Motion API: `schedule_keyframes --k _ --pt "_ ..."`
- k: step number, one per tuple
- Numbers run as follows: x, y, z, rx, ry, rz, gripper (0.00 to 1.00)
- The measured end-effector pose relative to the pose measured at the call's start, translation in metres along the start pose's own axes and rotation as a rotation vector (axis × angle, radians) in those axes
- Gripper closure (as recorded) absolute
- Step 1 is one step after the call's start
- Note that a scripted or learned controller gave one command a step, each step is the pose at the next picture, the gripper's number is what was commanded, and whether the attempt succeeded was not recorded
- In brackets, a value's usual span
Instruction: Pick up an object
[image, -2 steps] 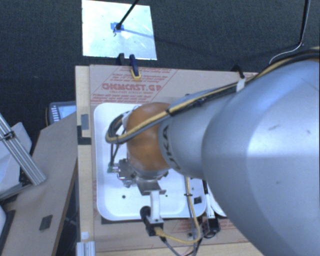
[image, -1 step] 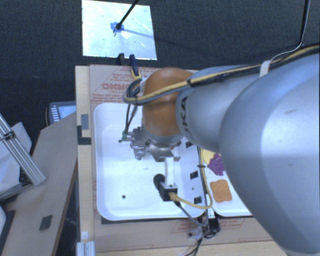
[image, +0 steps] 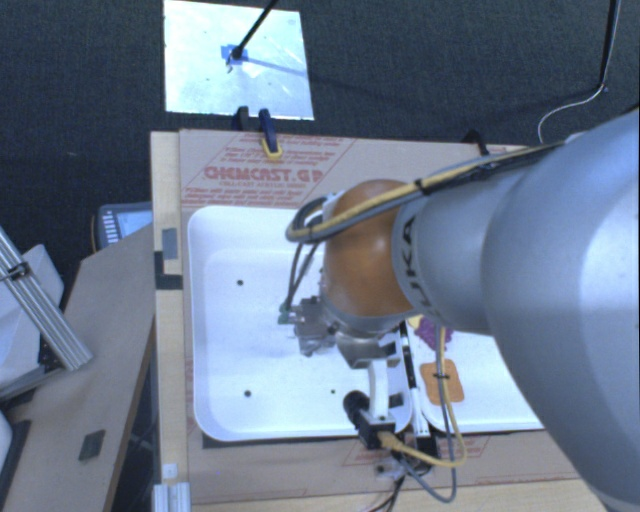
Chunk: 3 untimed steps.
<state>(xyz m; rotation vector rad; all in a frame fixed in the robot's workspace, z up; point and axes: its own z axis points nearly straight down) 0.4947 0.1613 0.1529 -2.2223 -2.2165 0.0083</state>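
Step now: get down on one obj and grab it. Can't tell gripper (image: 316, 332) state, open or shut, holding or not: tucked under the orange band (image: 365, 262) of the arm (image: 530, 270). Sits low over the middle of the white bin (image: 215, 300), w/ bare white floor on the view's left of it.

Two small objs to pick from, both on the view's right of gripper, half hidden by arm:
- flat orange piece (image: 441, 382) on bin floor, near front wall
- purple bit (image: 432, 331) just behind it, further from front wall. Can't name it, too little on show.

Not under gripper yet, by the look of it. Both a bit off to the side.

To do it well:
- Go for orange piece first, prob. Easier to see, lying flat, some room round it.
- Slide over till right above it, centred, before going down.
- Flat = hard to pinch. Turn wrist to grab across its shorter side.
- Go down slow, stop at bin floor, no hard push.
- Keep off front wall & off purple bit. No bumps.
- Shut gently, lift straight up a little, then check for a true hold. If none, line up and try again.
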Motion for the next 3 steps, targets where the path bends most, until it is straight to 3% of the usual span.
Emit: schedule_keyframes --k 1,2,3 --pt "0.072 -0.009 -0.039 -0.009 0.005 -0.012 1.00" --pt "0.073 0.006 -0.110 -0.013 0.006 -0.006 1.00" --pt "0.039 -0.009 -0.053 -0.002 0.000 -0.001 1.00"
